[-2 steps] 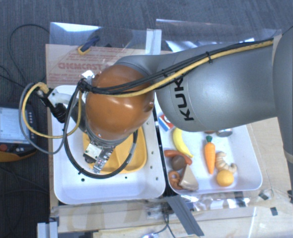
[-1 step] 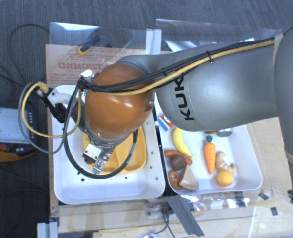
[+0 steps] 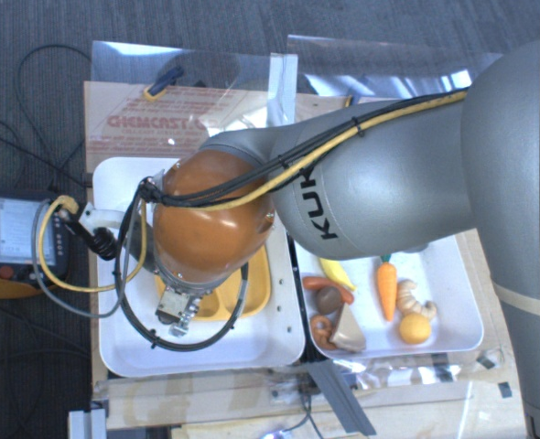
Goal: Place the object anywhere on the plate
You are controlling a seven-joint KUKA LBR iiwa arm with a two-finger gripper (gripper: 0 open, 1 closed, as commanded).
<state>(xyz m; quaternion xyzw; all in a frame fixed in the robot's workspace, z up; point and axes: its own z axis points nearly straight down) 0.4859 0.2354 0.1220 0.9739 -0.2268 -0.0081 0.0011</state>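
A yellow plate [image 3: 259, 286] lies in the left bin [image 3: 128, 355], mostly covered by the arm's orange wrist band. The gripper [image 3: 176, 311] points down over the plate's left part, near the bin floor, and the wrist and looping cables hide its tip. Whether anything is held there is hidden. Toy foods lie in the right bin [image 3: 458, 286]: a carrot [image 3: 386, 286], a banana [image 3: 336, 272], an orange fruit [image 3: 415, 328], a pale knobbly piece [image 3: 407, 295] and brown pieces [image 3: 329, 302].
The big grey arm spans from the right across the right bin's back and the divider between the bins. Black and yellow cables [image 3: 78, 273] loop off the left bin's left side. A cardboard sheet [image 3: 151, 126] lies behind the left bin, and a control box [image 3: 9, 231] sits at far left.
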